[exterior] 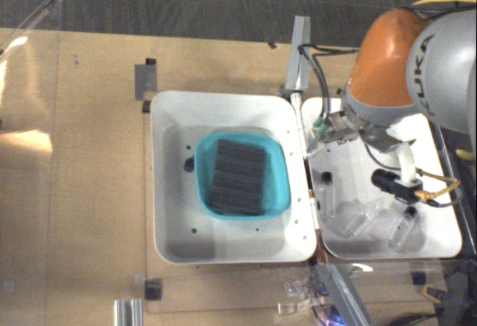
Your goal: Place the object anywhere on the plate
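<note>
Arm: the grey KUKA arm with the orange band [384, 56] rises closest to the lens. It comes in from the right and bends down over the right-hand bin.
Gripper: the robot's gripper [324, 129] hangs low at the arm's tip, over the upper left corner of the right-hand bin, just beside the seam where the two bins meet. Whether it is parted or closed is not readable from this angle.
Right bin: the shallow white plastic bin on the right [354, 183] holds a small black piece [326, 177] near its left wall, below the gripper. Two clear plastic items [350, 221] lie along its lower edge, hard to make out against the white.
Left bin: the shallow white plastic bin on the left [168, 198] touches the right one along the seam.
Plate: a teal, rounded-square plastic plate [203, 175] lies flat near the middle of the left bin.
Object: a dark grey, ribbed rectangular block [238, 177] lies flat on the teal plate, inside its rim and well apart from the gripper.
Beside the plate: a small dark spot [188, 164] on the bin floor, just left of the plate's rim; too small to identify.
Bench: the pale wooden benchtop [74, 168] surrounds both bins.
</note>
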`<state>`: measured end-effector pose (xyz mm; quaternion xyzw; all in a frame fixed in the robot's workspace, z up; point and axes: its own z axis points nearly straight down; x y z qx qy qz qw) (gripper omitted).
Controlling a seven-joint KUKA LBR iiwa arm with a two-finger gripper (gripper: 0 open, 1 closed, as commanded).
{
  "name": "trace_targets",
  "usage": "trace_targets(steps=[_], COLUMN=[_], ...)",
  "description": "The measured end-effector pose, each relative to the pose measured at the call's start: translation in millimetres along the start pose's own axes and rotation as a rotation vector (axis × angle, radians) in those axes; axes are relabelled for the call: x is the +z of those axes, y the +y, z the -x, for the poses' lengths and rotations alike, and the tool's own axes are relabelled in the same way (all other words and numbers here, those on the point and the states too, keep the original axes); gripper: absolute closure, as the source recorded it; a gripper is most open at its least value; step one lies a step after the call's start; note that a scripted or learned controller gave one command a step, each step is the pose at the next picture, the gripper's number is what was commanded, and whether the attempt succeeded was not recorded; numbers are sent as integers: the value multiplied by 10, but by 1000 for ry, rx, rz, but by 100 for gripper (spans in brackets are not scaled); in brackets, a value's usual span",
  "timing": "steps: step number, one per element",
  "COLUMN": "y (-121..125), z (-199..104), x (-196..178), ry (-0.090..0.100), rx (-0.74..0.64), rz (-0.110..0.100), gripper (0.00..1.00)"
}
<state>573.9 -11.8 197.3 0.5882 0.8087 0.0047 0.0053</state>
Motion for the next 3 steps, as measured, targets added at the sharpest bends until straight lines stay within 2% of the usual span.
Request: trace_targets(steps=[1, 2, 3], y=[-1, -530, -1171], z=[1, 52, 907], x=[1, -653, -677], ry=[0, 1, -2], rx=[0, 61, 147], rz=[0, -6, -7], gripper=[0, 0, 0])
